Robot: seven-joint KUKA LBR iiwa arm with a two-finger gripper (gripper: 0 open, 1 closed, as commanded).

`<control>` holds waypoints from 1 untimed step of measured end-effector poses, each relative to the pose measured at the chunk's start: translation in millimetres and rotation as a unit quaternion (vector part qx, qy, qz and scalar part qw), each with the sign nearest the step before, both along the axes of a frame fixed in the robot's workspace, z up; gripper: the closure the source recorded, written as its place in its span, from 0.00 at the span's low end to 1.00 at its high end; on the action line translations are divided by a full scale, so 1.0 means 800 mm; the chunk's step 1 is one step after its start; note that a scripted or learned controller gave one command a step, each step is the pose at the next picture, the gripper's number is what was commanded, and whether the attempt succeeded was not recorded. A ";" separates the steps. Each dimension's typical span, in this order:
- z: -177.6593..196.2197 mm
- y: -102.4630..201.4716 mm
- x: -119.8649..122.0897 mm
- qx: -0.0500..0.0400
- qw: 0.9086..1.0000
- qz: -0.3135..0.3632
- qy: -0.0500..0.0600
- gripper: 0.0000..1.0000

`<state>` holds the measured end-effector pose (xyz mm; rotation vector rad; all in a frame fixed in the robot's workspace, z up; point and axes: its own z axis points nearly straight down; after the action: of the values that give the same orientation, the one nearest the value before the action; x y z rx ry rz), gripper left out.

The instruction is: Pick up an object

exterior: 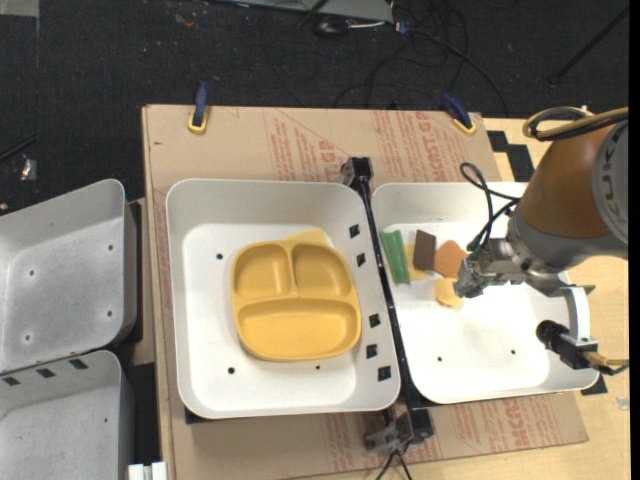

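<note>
In the right bin point(500, 368), several small objects lie near the left wall. A green block point(397, 255) is closest to the divider. Beside it sit a brown block point(425, 251) and an orange piece point(449, 258). A pale yellow piece point(447, 294) lies just below them. My gripper point(470, 280) hangs low over the bin, right beside the yellow piece and the orange piece, and the arm hides part of them. Nothing shows as held.
The left bin point(200, 368) holds a yellow divided plate point(296, 301). A black divider point(376, 268) runs between the bins. The arm's orange band point(565, 188) covers the right bin's far right corner. Bare bin floor lies in front of the gripper.
</note>
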<state>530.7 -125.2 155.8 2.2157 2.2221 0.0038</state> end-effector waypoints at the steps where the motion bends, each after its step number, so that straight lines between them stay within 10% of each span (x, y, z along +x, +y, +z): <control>1: 0.055 -0.006 0.004 0.000 1.000 0.000 0.000 1.00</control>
<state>533.8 -129.9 199.5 2.2159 2.2206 0.0037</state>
